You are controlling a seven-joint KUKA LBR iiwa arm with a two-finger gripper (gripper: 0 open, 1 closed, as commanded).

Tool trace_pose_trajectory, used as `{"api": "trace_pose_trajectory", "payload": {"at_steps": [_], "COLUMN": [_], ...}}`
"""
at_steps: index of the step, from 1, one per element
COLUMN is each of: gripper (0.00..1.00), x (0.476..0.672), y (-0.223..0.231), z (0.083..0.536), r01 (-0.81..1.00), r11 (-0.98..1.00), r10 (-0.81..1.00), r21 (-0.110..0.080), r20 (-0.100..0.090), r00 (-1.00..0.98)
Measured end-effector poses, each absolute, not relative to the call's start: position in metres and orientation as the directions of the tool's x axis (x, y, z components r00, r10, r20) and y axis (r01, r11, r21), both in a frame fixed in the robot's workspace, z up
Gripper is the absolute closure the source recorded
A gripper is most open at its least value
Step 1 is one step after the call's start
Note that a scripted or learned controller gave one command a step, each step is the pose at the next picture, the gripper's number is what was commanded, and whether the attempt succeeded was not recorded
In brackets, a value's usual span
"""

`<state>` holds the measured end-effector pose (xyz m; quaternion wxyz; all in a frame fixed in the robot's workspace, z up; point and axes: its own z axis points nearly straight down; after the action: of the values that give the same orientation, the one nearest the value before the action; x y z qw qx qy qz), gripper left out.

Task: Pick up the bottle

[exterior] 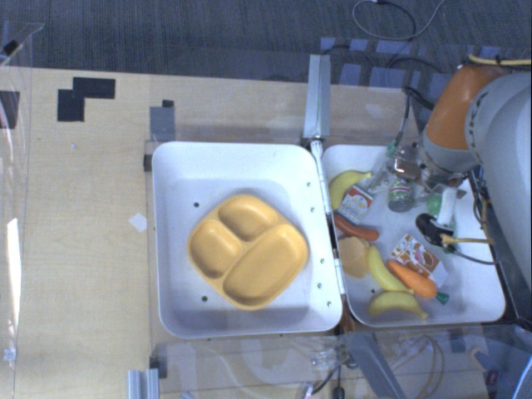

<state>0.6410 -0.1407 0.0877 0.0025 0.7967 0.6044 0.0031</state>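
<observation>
The bottle (401,196) is small and clear with a greenish band. It stands in the upper middle of the right bin (492,306). My gripper (402,173) hangs directly over it, reaching in from the right under the orange wrist band. Its metal tip is at the bottle's top or just above it, and I cannot tell whether they touch. The wrist hides the bin's upper right corner.
Around the bottle lie a yellow banana (345,183), a small red-and-white carton (356,202), a sausage (356,229), a second carton (416,252), a carrot (411,279) and another banana (397,303). The left bin (174,223) holds a yellow divided plate (248,249).
</observation>
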Motion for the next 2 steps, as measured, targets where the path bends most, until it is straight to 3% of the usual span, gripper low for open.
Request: {"api": "trace_pose_trajectory", "payload": {"at_steps": [1, 2], "gripper": [0.0, 0.0], "x": [0.602, 0.574], "y": [-0.179, -0.175], "z": [0.103, 0.091], "r01": [0.975, 0.968], "r11": [-0.221, -0.252], "r10": [0.975, 0.968], "r21": [0.0, 0.013], "r20": [0.02, 0.02], "r00": [0.221, 0.252]}}
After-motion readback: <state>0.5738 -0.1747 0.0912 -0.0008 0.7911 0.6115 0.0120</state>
